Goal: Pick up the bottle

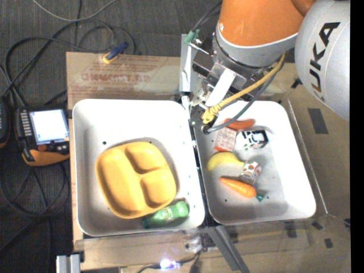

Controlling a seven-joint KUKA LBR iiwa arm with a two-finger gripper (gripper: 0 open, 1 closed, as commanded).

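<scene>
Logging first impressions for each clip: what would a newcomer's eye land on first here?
Most likely the large arm with its orange band, looming over the top of the right bin. Next, the yellow divided tray filling much of the left bin, with the green bottle lying on its side along the tray's near edge. The right bin holds a small clutter: a carrot, a banana and some small cartons.

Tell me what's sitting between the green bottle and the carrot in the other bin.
In the camera view, the two bins' adjoining walls lie between the green bottle and the carrot; otherwise only bare white bin floor.
</scene>
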